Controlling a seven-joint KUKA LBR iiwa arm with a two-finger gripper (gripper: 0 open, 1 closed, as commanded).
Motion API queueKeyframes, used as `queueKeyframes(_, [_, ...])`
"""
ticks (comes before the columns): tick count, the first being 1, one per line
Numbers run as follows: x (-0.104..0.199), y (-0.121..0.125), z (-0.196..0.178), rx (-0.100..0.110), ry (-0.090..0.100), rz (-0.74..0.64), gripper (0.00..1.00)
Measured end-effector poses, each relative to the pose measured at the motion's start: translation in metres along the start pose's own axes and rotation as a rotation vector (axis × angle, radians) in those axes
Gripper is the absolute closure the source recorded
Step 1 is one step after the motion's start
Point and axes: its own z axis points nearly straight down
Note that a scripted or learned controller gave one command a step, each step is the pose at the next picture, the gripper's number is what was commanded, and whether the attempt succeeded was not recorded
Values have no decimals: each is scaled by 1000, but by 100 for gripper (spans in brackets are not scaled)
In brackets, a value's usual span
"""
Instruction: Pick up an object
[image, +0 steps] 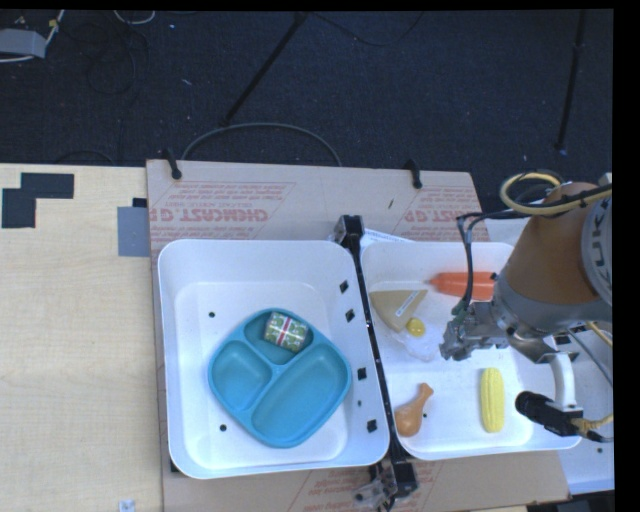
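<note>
White plastic makes up both shallow bins, set side by side on a cardboard sheet over the pale wooden table (70, 350). The left bin (190, 290) holds a blue sectioned plate (285, 395), and a small green-and-red striped can (285, 331) lies on its side in the plate's upper compartment.

The right bin (450, 445) carries the loose pieces: a yellow corn cob (491, 399) standing lengthways near the front right, a tan chicken drumstick (412, 408) just left of it near the divider, an orange carrot (462, 284) towards the back, and a pale wedge (398, 304) with a small yellow ball (415, 326) beside it on some clear wrapping.

The arm (555, 265) leans in from the right, its orange band above the right bin. Its end effector (462, 335) hangs low over the middle of that bin, between the carrot and the corn cob, close to the clear wrapping. I cannot tell how it is set; it is a dark, cluttered shape from here, and I see nothing gripped in it.
</note>
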Motion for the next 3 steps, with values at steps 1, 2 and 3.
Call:
queueKeyframes(1, [-4,6,-44,0,0,-6,100])
queueKeyframes(2, [-7,7,-86,0,0,-6,100])
queueKeyframes(3, [34,0,-80,5,3,-9,100])
